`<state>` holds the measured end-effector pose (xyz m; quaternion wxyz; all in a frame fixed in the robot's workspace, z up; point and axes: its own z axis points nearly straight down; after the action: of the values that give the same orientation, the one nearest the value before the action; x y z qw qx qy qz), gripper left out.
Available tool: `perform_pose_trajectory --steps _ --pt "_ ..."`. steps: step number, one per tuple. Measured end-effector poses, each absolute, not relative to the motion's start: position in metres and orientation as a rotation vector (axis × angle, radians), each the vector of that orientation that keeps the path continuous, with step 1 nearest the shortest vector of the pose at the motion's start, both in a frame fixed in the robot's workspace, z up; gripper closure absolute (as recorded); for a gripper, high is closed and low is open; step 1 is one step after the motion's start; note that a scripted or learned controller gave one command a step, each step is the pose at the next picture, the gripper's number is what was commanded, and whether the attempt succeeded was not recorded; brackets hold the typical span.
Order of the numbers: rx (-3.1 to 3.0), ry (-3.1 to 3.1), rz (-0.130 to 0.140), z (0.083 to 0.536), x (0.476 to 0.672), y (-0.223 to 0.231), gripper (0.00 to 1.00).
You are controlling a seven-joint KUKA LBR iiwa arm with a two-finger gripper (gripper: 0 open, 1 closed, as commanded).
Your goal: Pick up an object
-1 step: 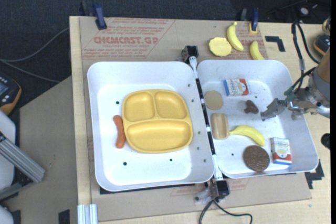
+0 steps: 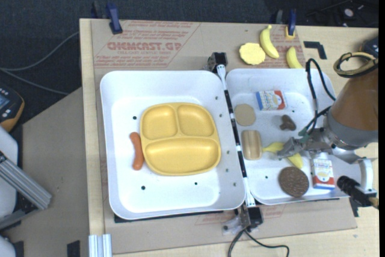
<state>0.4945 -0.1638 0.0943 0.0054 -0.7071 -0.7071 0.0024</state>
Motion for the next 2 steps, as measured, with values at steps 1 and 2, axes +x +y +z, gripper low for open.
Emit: perform_pose_trajectory --steps 1,2 --pt "-2.225 -2.222 -0.002 0.1114 0.498 -0.1655 1.0" --pt "-2.224 -2.221 -0.001 0.1104 0.4976 -0.1651 0.0"
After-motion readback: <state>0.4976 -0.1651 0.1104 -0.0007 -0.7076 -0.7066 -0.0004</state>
